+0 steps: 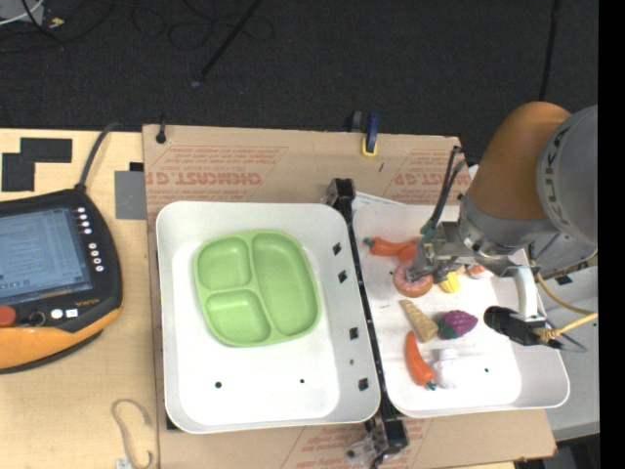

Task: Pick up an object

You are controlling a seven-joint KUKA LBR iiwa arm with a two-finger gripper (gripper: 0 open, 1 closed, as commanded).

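Fingers [422,262] are low in the right bin [547,384], over a pink round toy [412,281]; whether they are spread or pinching it I cannot tell. Nothing looks lifted yet, so the grasp and raise seem left to do. Nearer lie a carrot [419,360], purple toy [457,322] and cone [419,320]; the left bin [186,379] holds a green tray [258,288].

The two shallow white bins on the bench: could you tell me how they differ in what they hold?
The left white bin holds one green three-compartment plate; the right white bin holds several small toy foods, among them an orange carrot and a purple grape bunch. The two-finger gripper is over the right bin, not the left. Both are shallow, white and side by side.
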